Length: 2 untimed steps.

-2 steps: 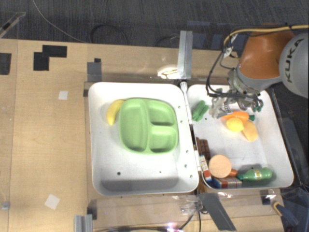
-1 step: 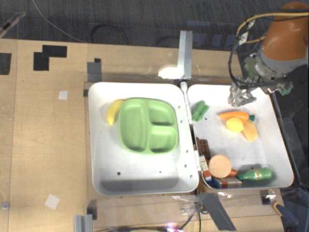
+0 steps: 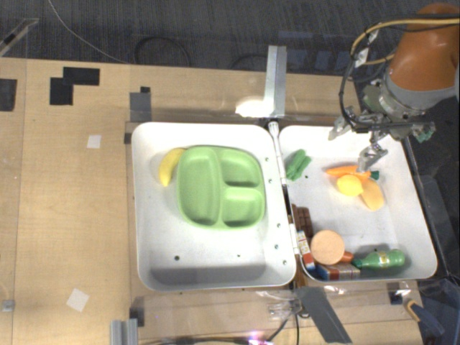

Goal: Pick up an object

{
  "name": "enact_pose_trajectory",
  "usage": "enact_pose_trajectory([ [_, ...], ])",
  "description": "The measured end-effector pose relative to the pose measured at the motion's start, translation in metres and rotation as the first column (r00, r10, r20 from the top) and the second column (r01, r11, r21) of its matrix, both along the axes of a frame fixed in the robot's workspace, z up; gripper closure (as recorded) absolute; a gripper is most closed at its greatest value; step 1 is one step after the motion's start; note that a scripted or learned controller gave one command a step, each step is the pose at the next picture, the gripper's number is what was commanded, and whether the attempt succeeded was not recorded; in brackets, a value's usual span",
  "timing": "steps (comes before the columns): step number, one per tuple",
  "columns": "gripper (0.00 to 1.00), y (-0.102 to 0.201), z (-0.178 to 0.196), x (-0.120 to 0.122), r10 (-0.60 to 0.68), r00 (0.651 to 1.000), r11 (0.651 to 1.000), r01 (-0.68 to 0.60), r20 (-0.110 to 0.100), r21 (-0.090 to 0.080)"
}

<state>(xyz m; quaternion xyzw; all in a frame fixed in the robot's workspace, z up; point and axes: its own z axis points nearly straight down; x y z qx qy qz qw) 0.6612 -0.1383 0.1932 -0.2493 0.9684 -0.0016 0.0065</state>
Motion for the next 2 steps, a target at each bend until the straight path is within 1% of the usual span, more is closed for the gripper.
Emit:
enact_pose_trajectory([
  [1, 0.00, 0.024, -0.101, -0.080, 0.018, 1.000, 1.000, -0.018, -0.001, -0.001],
  [2, 0.00, -0.008, -0.104, -0.007, 0.181, 0.983, 0.983, -0.181, 0.000, -0.003],
])
